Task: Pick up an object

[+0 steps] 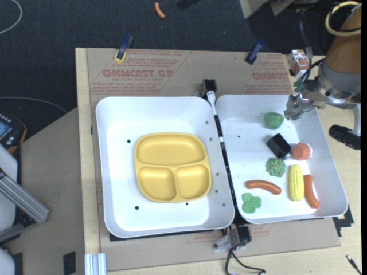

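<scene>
Just left of the gripper point(291, 112), a round green plastic vegetable point(273, 120) sits in the right white bin point(229, 153); nothing visible is held, and the jaw opening cannot be told.
Risk: a descent beside that smooth ball could nudge it away. Below the gripper lie a black block point(279, 145), orange ball point(301, 150), broccoli point(275, 167), corn point(296, 181) and sausages point(263, 185). Far left, the other bin point(114, 153) holds a yellow divided plate point(172, 166).

Robotics lab: clamped cardboard-covered bench point(172, 67), two white bins point(114, 125), loose cables point(241, 256), aluminium framing point(23, 202).
</scene>
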Controlling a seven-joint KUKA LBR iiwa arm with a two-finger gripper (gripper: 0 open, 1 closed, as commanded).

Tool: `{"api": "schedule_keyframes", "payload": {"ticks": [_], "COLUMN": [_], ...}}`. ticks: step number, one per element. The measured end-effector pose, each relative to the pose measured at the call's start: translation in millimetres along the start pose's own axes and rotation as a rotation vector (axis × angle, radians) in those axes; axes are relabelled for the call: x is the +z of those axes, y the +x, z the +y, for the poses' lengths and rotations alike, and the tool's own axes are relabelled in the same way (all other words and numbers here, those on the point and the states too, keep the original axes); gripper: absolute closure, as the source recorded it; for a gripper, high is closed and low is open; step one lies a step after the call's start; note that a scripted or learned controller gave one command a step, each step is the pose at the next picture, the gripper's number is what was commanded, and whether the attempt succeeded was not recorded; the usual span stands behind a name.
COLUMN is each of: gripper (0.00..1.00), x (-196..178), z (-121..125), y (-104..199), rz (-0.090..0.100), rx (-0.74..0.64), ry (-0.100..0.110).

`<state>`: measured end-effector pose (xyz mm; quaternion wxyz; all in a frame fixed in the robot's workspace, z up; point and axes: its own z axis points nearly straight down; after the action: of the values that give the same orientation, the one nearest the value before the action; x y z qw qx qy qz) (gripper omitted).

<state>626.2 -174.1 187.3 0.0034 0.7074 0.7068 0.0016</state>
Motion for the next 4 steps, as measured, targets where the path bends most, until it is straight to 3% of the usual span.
{"api": "schedule_keyframes", "payload": {"ticks": [1,4], "gripper": [1.00,1.00], "x": [-41.0,-20.1], "z": [1.7,-82.9], "y": [-0.6,122.2], "rz": [0.000,0.006], "rx": [-0.001,-0.005], "ry": [0.000,0.012]}}
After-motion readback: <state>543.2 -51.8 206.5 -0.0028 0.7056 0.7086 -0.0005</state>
